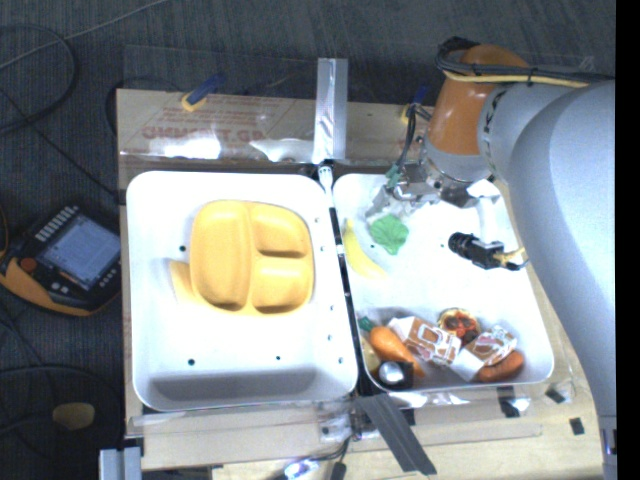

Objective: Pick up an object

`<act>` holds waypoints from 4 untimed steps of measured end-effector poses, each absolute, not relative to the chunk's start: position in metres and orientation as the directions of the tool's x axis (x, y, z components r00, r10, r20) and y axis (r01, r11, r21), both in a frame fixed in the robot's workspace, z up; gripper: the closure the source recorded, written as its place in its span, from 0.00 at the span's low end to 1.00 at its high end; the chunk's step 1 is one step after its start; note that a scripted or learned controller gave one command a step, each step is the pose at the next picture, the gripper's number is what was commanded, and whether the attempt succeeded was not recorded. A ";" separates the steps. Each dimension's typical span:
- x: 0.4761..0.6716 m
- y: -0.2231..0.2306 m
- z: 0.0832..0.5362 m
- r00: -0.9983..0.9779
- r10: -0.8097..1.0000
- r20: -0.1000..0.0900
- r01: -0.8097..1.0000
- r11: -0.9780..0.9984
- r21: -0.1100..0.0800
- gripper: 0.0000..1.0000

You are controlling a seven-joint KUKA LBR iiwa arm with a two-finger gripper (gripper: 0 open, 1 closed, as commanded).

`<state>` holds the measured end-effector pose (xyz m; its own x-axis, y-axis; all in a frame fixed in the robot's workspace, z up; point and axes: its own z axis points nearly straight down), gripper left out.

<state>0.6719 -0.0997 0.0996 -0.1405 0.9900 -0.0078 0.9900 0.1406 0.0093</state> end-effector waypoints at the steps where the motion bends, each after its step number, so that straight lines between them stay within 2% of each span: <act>1: 0.669 -0.048 0.198 -0.102 0.995 -0.001 0.995 0.102 0.000 1.00; 2: 0.626 -0.058 0.223 -0.199 0.980 -0.004 0.980 0.199 -0.002 1.00; 3: 0.570 -0.071 0.228 -0.215 0.977 -0.002 0.977 0.215 -0.002 1.00; 4: 0.570 -0.071 0.228 -0.215 0.977 -0.001 0.977 0.215 -0.002 0.00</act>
